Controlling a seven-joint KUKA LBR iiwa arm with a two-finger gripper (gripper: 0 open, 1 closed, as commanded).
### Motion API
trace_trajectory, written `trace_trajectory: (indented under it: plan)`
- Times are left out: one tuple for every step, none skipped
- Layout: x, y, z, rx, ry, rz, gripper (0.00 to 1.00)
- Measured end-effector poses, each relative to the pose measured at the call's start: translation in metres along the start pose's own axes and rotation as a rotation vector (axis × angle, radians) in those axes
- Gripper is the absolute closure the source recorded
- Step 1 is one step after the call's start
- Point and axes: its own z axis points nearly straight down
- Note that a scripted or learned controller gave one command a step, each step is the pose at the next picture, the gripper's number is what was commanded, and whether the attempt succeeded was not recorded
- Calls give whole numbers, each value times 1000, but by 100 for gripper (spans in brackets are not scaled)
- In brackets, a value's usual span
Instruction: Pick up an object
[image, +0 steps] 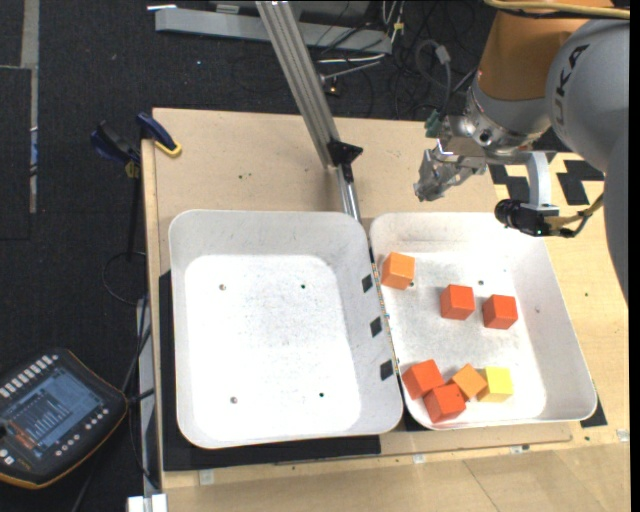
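Bench (250, 150): tan board, bearing two shallow white bins side by side.

Handheld control unit (50, 415): dark, with a lit screen, lying off the bench beside its near left corner.

Left bin (190, 240): white, speckled floor.

Right bin (560, 330): white, holds seven blocks.
- Near edge, cluster of four: a red-orange block (421, 377) closest to the left wall; a second red-orange block (445, 402) just in front of it, touching or nearly so; an orange block (469, 381) beside these; a yellow block (498, 382) just right of the orange one.
- Middle: a red block (457, 301) and another red block (499, 311), near each other but apart.
- Far left corner: a lighter orange block (398, 270), close to the wall shared with the left bin.

Black tabs (378, 325): three, set along the seam between the two bins.

Metal pole (310, 90): grey, running at a slant from the far edge of the bench toward the bins' far seam, ending in a black fitting.

Blue and yellow clamp (150, 135): at the far left corner of the bench.

Gripper (436, 185): hangs over the bare bench just beyond the right bin's far edge, clear of all blocks. Nothing is seen between its fingers; how far they are spread cannot be told.

Arm (560, 70): grey with an orange band, entering at the far right.
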Motion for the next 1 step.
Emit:
trace_trajectory:
  plan:
    - [52, -14, 8, 2, -1, 1, 100]
